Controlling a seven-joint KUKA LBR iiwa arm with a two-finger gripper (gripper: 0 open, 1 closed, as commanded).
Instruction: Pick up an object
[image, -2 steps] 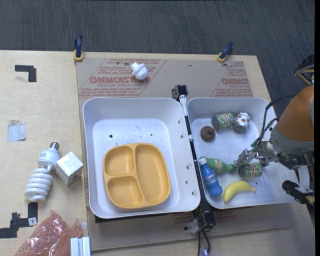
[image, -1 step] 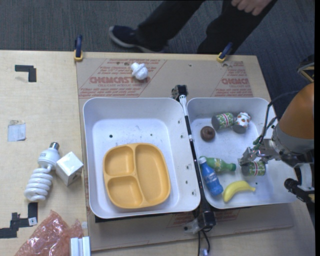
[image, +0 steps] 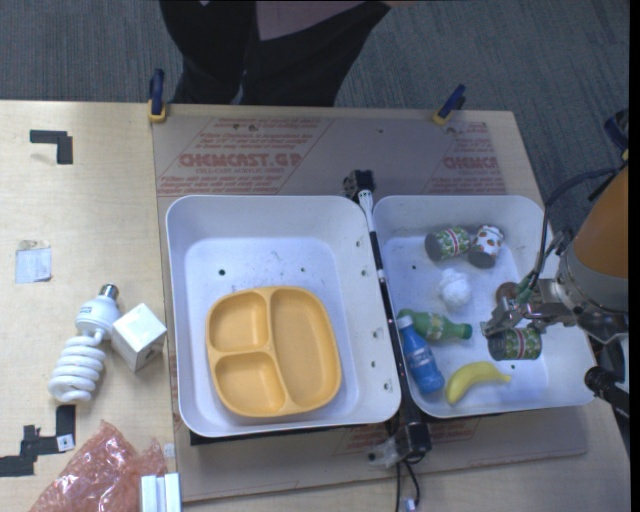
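My gripper (image: 512, 312) reaches in from the right and hangs low over the right side of the right bin (image: 400, 222). Directly below it, touching or nearly so, lies a dark green can (image: 516, 345) on its side. I cannot make out whether the gripper holds it. Also in this bin are a yellow banana (image: 476, 380), a blue bottle (image: 421, 361), a green bottle (image: 438, 326), a white crumpled lump (image: 456, 290), a second labelled can (image: 449, 242) and a small black-and-white ball (image: 487, 245).
The left bin (image: 200, 230) holds a yellow divided plate (image: 272, 350). On the bench to the left lie a spiral light bulb (image: 80, 355), a white cube (image: 138, 335) and a red mesh bag (image: 100, 465). Cables run along the ridge between the bins.
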